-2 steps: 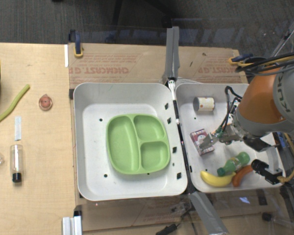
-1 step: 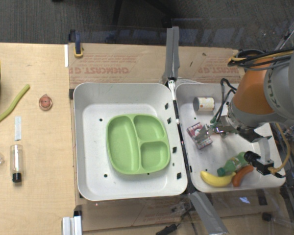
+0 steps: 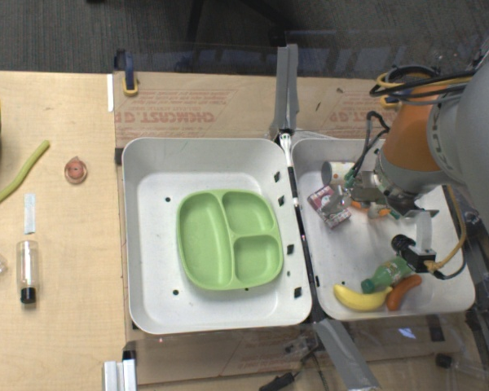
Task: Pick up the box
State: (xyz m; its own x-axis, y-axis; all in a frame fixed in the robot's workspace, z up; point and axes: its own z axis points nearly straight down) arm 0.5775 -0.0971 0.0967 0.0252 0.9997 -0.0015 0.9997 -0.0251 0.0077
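Note:
The box (image 3: 328,203) is a small pink and silver pack lying tilted in the upper left part of the right bin (image 3: 440,304). My gripper (image 3: 356,189) hangs low over that bin, just right of the box and close against its upper right corner. The arm's orange band (image 3: 410,142) and grey wrist cover the bin's upper right part. I cannot make out whether the box sits between the gripper's tips or only beside them.
A banana (image 3: 359,298), a green bottle (image 3: 386,274) and a red-orange piece (image 3: 403,291) lie at the right bin's front. Small orange bits (image 3: 378,211) sit under the wrist. The left bin (image 3: 147,300) holds a green divided plate (image 3: 228,239). Vials (image 3: 27,271) lie on the bench at left.

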